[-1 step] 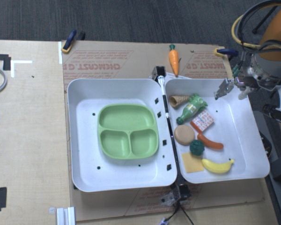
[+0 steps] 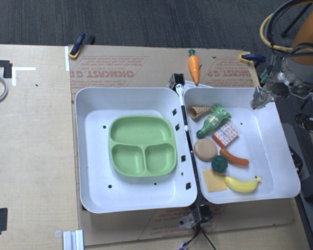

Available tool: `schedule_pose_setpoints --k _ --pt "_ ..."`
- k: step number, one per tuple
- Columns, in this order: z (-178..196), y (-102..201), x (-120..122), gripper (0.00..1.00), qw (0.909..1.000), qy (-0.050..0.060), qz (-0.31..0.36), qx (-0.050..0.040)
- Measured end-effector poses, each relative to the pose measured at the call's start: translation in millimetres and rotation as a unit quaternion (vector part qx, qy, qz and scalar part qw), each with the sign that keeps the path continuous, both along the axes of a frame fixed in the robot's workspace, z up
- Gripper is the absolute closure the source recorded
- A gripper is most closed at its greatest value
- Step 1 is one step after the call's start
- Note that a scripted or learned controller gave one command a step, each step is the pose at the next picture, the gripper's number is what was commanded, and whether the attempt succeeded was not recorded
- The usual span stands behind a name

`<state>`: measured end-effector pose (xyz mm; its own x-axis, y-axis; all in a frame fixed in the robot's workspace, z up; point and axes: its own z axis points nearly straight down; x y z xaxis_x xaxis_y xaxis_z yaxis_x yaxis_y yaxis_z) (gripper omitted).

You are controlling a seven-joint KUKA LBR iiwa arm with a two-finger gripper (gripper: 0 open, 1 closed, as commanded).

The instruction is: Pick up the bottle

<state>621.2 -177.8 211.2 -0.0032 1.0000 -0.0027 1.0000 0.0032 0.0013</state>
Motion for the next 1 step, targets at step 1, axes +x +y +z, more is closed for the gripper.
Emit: schedule_pose_setpoints --k 1 --pt "40.2 -44.1 -63.5 1.0 0.9977 0.001 0.067 0.0007"
